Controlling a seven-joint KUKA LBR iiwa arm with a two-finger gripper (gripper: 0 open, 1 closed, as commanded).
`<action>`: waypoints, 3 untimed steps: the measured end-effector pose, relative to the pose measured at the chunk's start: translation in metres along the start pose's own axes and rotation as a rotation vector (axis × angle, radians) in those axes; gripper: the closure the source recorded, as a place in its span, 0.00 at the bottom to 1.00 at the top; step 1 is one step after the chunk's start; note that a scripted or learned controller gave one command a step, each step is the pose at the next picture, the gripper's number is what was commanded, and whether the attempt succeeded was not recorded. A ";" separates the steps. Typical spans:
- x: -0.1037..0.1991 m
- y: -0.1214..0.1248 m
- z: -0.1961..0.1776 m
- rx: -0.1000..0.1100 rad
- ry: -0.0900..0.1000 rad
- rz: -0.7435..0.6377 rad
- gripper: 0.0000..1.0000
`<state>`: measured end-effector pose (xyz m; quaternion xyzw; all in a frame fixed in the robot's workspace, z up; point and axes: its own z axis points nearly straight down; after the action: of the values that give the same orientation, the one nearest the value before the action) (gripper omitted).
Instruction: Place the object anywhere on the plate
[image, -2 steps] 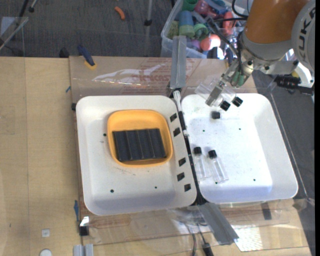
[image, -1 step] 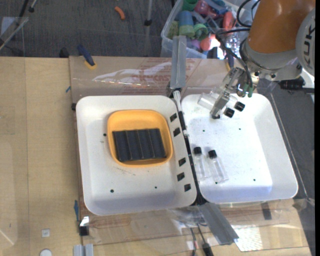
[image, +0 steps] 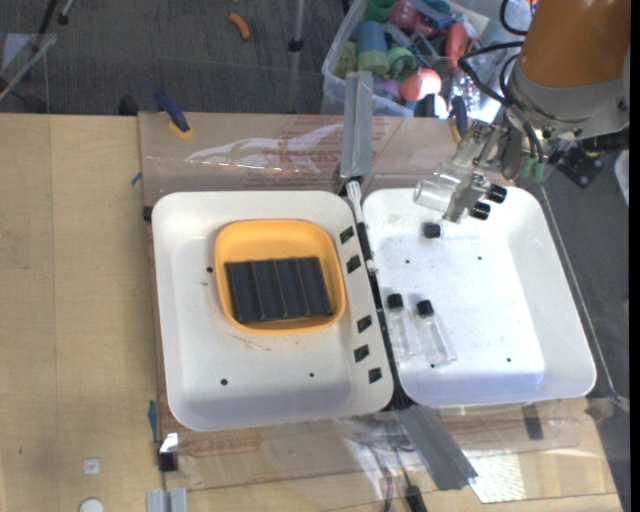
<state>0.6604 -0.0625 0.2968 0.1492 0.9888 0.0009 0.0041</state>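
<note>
1. The surface (image: 70, 300) is pale wood, bearing two white bins (image: 480, 370); a crate (image: 400, 45) of toys sits behind.
2. The hand (image: 462, 195) grips a clear vial (image: 436, 192), black cap (image: 431, 230) below it.
3. Left of the hand lies the plate (image: 280, 240), orange with a dark ribbed insert.

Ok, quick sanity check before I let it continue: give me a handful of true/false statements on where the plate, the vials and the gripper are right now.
1. The orange plate sits in the left bin. True.
2. A dark ridged block lies on the plate. True.
3. Two clear vials with black caps lie on the plate. False: they lie in the right bin, near the divider.
4. The gripper hangs over the left bin. False: it is over the right bin's far edge.
5. A clear vial shows at the gripper, above the bin floor. True.
</note>
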 end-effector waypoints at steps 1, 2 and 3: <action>-0.003 -0.025 0.111 0.000 0.005 -0.106 1.00; 0.004 -0.015 0.049 -0.001 0.000 -0.303 1.00; -0.014 -0.018 0.039 -0.001 -0.001 -0.443 1.00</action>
<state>0.6683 -0.0840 0.2575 -0.0716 0.9974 0.0005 0.0048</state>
